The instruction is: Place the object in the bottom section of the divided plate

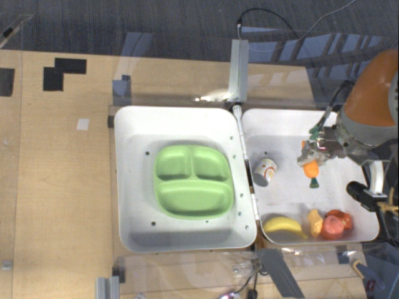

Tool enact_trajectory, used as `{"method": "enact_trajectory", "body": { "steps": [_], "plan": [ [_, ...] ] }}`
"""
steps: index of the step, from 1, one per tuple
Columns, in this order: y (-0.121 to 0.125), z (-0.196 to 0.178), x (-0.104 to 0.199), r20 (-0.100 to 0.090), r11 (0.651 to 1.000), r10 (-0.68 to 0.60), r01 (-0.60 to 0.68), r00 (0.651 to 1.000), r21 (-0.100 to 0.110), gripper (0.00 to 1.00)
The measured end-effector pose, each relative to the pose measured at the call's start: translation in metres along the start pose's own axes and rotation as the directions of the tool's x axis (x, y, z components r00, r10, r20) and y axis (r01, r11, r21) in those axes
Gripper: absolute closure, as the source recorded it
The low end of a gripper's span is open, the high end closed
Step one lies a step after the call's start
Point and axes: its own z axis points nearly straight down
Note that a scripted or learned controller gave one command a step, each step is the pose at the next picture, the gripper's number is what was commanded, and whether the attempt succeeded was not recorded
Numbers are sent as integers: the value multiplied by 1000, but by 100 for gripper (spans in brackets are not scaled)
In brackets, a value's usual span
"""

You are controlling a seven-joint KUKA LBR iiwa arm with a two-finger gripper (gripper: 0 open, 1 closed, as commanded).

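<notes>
A green divided plate (192, 181) lies flat in the middle of the left white bin (134, 136), two small sections toward the far edge, one wide section toward the near edge. In the right bin (280, 126), a small orange carrot (312, 171) hangs upright between the gripper's (313, 159) fingertips, near the bin's centre.

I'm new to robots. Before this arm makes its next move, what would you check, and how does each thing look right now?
1. Green plate sits flat in the left bin: ok.
2. Plate's bottom section bare: ok.
3. Carrot at the gripper, over the right bin: ok.
4. Carrot firmly gripped: cannot tell.
5. Banana, apple and cup lie apart from the carrot: ok.
</notes>
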Motion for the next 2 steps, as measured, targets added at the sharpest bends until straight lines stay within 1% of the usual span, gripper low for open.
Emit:
{"method": "enact_trajectory", "body": {
  "steps": [1, 2],
  "plan": [
    [-54, 6, 68, 0, 983, -183, 183, 983, 3, 100],
    [-27, -7, 116, 0, 833, -553, 553, 833, 0, 100]
  ]
}}
